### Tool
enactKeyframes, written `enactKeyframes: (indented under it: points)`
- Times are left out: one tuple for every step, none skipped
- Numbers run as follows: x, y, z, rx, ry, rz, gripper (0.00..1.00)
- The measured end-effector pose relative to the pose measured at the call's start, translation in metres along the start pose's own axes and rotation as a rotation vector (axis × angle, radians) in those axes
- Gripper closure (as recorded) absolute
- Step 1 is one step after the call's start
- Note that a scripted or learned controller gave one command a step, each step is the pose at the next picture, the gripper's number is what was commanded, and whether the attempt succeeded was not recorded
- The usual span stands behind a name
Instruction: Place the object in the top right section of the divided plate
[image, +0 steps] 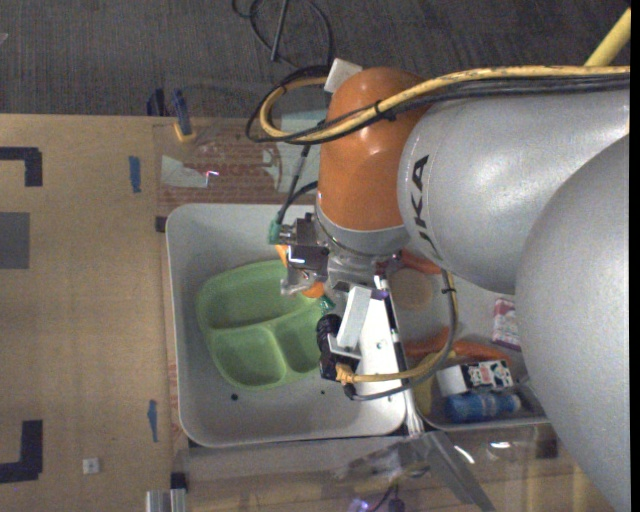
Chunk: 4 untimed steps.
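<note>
gripper (305, 272) low over the green divided plate's (245, 335) right rim in the left white bin (190, 300), jaw state impossible to tell, something orange (314, 291) at its tip, bare bin floor left and below the plate.

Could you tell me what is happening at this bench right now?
A grey KUKA arm with an orange band reaches in over the left white bin, which holds a green divided plate. Its end effector hangs over the plate's right edge, with something small and orange right beside it; whether that is gripped is unclear. The neighbouring bin holds a blue bottle and other small items.
</note>
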<state>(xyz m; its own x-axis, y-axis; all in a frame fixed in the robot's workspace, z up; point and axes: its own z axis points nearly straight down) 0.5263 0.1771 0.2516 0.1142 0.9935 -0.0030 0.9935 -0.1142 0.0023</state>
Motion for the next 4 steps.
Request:
enactKeyframes:
  points:
    - [-0.003, -0.047, 0.043, 0.006, 0.002, -0.066, 1.00]
    - [-0.003, -0.047, 0.043, 0.005, 0.002, -0.066, 0.00]
    - [0.043, -0.054, 0.113, 0.009, 0.000, 0.360, 0.00]
    - [0.042, -0.054, 0.104, 0.010, 0.000, 0.362, 1.00]
